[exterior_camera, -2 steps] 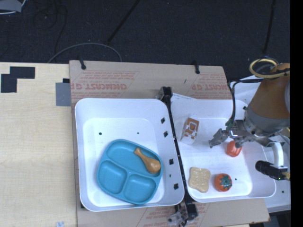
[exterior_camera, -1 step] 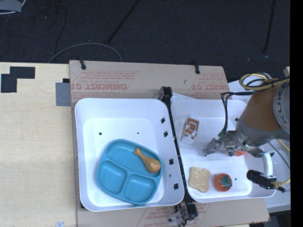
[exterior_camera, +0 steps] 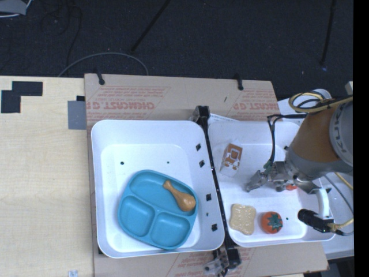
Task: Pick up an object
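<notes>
Pincer (exterior_camera: 258, 182) hangs low inside the right bin (exterior_camera: 253, 133); whether it is open or closed cannot be told. Toast (exterior_camera: 243, 219) and tomato (exterior_camera: 271, 222) lie near it, drumstick (exterior_camera: 179, 195) on the blue tray (exterior_camera: 138, 215).

Grey arm (exterior_camera: 346, 134) with orange band, black cables, metallic grey tool (exterior_camera: 260, 180).

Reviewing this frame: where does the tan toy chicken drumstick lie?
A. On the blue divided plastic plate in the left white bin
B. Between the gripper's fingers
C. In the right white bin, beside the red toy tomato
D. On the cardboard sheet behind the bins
A. The tan toy chicken drumstick rests on the blue divided plastic plate in the left white bin, far from the gripper over the right white bin.
</notes>
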Controlling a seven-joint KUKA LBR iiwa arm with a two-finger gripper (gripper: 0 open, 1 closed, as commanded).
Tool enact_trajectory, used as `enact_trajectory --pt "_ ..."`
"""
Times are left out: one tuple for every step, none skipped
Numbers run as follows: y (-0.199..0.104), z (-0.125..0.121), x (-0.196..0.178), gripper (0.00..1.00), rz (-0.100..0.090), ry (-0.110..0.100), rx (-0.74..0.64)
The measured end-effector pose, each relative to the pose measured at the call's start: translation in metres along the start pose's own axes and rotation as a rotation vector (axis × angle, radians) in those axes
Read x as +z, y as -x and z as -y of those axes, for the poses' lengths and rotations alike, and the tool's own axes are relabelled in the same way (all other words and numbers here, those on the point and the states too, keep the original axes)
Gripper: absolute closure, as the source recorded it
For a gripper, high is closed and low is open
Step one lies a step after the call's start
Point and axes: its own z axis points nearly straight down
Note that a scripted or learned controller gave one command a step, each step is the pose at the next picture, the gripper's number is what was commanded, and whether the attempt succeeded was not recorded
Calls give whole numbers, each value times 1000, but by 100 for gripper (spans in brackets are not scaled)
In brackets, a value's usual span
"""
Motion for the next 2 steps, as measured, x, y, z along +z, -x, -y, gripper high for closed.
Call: enact_trajectory --pt "1 0 -11 100 0 0 4" --pt "-1 -9 -70 100 2 8 -3"
